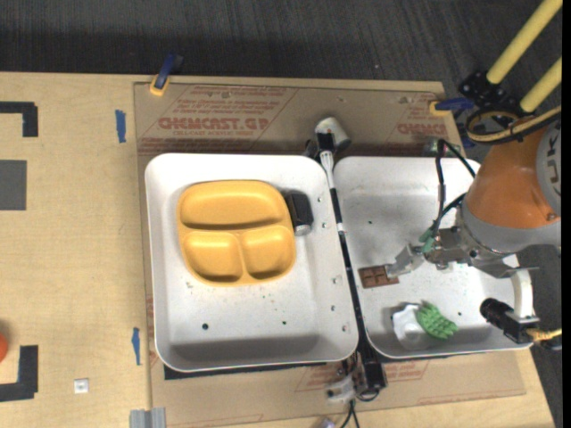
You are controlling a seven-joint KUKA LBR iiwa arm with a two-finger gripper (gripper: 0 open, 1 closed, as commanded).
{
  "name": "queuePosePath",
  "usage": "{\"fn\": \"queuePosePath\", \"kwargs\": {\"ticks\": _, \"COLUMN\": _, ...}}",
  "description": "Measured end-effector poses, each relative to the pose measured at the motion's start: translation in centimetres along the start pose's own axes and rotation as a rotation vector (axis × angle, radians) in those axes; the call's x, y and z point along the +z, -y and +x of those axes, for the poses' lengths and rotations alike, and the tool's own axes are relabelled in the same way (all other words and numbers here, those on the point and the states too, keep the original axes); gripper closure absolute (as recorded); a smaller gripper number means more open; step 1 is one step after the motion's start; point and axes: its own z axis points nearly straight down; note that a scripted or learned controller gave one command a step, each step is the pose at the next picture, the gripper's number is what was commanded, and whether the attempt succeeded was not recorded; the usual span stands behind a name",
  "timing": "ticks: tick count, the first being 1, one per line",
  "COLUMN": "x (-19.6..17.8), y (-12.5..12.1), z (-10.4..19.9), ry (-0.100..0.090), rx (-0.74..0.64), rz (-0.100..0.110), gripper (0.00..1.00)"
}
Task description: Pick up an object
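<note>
Camera view looks down on a light wood bench (71,266). At the near edge of the right bin (393,185) lies a green bumpy toy (437,321), touching a small white thing (407,321) on its left. Nothing holds them. A little farther in, a small brown piece (378,277) rests flat on the bin floor. Just beside it is the hand (412,259), low over the bin. It is small and blurry, so I cannot tell how it is set or if it has anything.

The left bin (169,319) has a big yellow tray (237,230) with three dips in it. A dark thing (299,210) pokes out from behind the tray's right side, partly hidden.

A brown board with red writing (223,114) lies under both bins. Blue tape (120,125) marks the bench. Black squares (20,119) sit at the left side, and a red thing (3,348) is cut off there.

The arm (513,199) covers the right bin's far right part. Behind the bench is dark floor (268,16), with yellow poles (535,34) at the far right.
</note>
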Motion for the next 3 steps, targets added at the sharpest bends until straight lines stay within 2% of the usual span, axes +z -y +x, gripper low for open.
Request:
{"fn": "queuePosePath", "kwargs": {"ticks": 1, "x": 4.85, "y": 2.82, "z": 1.28, "ry": -0.001, "rx": -0.278, "rz": 0.000, "gripper": 0.00}}
{"fn": "queuePosePath", "kwargs": {"ticks": 3, "x": 4.86, "y": 2.83, "z": 1.28, "ry": -0.001, "rx": -0.278, "rz": 0.000, "gripper": 0.00}}
